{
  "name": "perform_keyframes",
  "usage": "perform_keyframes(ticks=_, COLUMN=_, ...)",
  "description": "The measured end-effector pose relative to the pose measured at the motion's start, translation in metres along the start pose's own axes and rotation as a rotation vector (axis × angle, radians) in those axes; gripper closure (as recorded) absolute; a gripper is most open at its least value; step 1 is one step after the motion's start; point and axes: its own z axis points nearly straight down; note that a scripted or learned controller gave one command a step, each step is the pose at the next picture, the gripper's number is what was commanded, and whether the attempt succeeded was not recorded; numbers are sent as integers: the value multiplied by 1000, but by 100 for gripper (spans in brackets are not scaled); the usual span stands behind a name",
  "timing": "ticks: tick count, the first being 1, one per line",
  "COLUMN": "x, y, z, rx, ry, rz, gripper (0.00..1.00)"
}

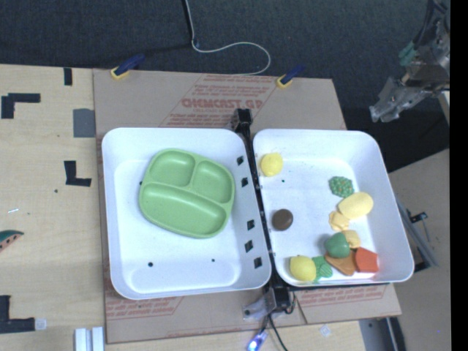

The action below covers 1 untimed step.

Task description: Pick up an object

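The right bin [369, 151] holds several toy foods. A yellow ball [271, 164] lies near its far left corner and a brown round piece [282, 219] sits by the left wall. Along the right side lie a green knobbly piece [340, 186] and a pale yellow lump [355, 205]. At the near edge sit a yellow lemon [303, 268], a green pepper [337, 245] and an orange-red block [365, 259]. My gripper [385, 109] hangs at the upper right, outside the bin and well above the bench, apart from every object.
The left bin [117, 196] carries a green divided plate [187, 192]. Blue-and-yellow clamps [127, 66] [290, 75] pin the cardboard sheet at the back. A white cable [219, 48] loops over the dark cloth behind the bins.
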Motion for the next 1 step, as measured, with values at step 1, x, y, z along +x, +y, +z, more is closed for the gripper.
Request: perform_keyframes(ticks=1, x=-4, y=-8, z=-110, rx=-12, ry=-1, rz=-1, gripper=100)
